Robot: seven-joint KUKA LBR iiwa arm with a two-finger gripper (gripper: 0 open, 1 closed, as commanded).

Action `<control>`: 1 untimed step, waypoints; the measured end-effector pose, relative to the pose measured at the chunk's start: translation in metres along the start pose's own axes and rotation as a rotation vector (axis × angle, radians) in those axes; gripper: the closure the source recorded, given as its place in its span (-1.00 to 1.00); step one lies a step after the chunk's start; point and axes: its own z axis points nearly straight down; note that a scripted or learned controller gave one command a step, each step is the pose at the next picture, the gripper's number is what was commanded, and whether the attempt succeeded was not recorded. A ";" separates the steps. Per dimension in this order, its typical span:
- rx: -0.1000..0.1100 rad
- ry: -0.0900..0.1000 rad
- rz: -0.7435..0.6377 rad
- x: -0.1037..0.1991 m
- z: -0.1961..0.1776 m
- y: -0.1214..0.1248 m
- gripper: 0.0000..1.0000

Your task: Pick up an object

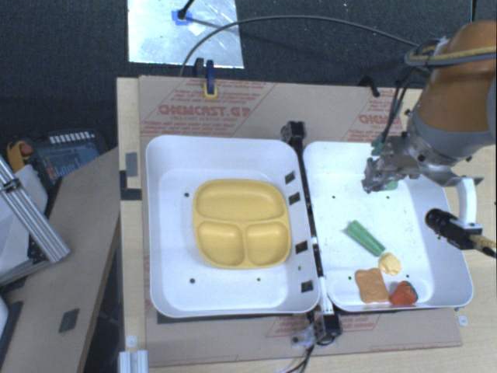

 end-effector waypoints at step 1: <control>0.000 0.000 0.000 0.052 0.004 -0.003 1.00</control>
